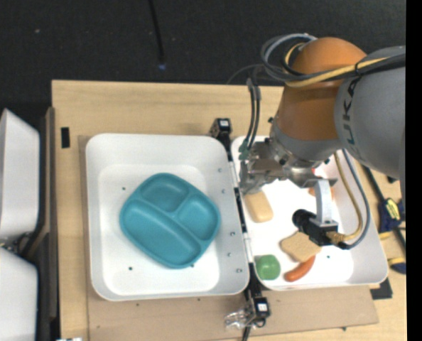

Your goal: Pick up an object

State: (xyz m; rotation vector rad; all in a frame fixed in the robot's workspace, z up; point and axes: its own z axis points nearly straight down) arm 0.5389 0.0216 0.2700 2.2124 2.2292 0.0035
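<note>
The right bin [367, 265] holds a tan bread roll [258, 207], a flat slice of toast [299, 246], a green round piece [268, 266] and an orange carrot-like piece [300, 268]. My gripper [249, 176] hangs at the bin's left wall, just above and left of the bread roll. The arm's grey body and orange band hide the bin's far half. I see nothing held in the gripper.
The left bin [101, 190] contains a teal divided plate [170, 219]. A black and grey fitting [317, 222] on the arm's cable hangs over the right bin near the toast. The wooden bench [69, 105] surrounds both bins.
</note>
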